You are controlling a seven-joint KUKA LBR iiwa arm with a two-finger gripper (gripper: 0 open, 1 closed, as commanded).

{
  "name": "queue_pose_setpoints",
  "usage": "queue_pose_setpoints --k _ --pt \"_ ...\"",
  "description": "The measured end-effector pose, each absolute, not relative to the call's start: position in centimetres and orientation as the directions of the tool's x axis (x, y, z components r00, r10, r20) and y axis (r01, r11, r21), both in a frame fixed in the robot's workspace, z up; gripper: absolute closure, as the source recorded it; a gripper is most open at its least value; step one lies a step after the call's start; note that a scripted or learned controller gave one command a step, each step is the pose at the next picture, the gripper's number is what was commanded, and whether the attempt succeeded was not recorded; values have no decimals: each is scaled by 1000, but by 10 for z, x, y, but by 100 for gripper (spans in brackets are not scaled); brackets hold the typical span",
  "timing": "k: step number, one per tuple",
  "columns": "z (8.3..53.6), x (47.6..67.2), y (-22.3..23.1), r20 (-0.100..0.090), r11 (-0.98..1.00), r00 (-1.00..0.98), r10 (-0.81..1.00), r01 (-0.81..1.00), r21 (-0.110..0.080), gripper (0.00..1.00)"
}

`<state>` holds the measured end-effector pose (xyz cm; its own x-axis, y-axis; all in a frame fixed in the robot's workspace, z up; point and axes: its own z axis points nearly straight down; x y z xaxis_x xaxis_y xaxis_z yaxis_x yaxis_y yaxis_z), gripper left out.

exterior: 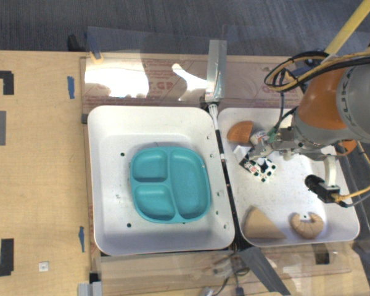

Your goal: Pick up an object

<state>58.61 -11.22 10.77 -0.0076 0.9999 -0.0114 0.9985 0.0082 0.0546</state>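
My gripper (263, 144) is low over the back left part of the right bin (339, 227), reaching in from the right. Just to its left lies a brown rounded piece (240, 131), close to the gripper. Right below the gripper sits a small cluster of white and black speckled bits (260, 166). A tan wedge (261, 224) and a light brown curled pastry-like piece (306, 224) lie near the bin's front edge, well apart from the gripper.
The left bin (105, 184) holds a teal divided plate (171, 184). A ridge where the two bins meet (225, 177) runs just left of the gripper. A clear panel (148, 79) stands behind the bins.
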Motion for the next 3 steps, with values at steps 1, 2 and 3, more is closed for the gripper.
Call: queue_pose_setpoints --k 1,2,3 --pt "151 592 -157 -4 45 -45 999 999 9 0" --pt "107 642 -95 -1 202 -202 979 979 4 0" --pt "119 643 -96 -5 202 -202 979 979 8 100"
